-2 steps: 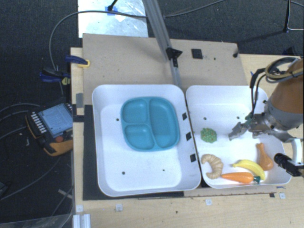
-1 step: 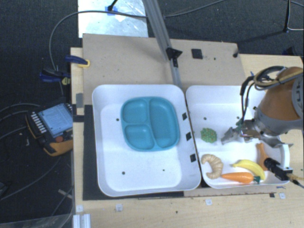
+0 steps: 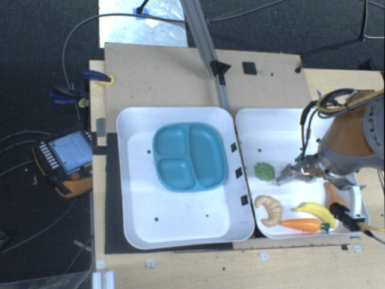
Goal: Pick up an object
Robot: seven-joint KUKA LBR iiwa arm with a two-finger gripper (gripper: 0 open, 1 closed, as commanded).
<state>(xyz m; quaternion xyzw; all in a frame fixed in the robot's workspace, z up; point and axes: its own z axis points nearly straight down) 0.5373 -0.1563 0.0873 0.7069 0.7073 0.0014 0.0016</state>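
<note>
My gripper is low in the right bin, just to the right of a small green broccoli piece; whether it touches the broccoli is unclear. The grey arm with its orange band comes in from the right above it. Toward the front of the same bin lie a tan croissant, an orange carrot and a yellow banana. Another orange item is partly hidden beside the arm.
The left bin holds a blue sectioned plate. A grey pole slants across the back of the bench. Cables and a handheld device lie on the floor to the left.
</note>
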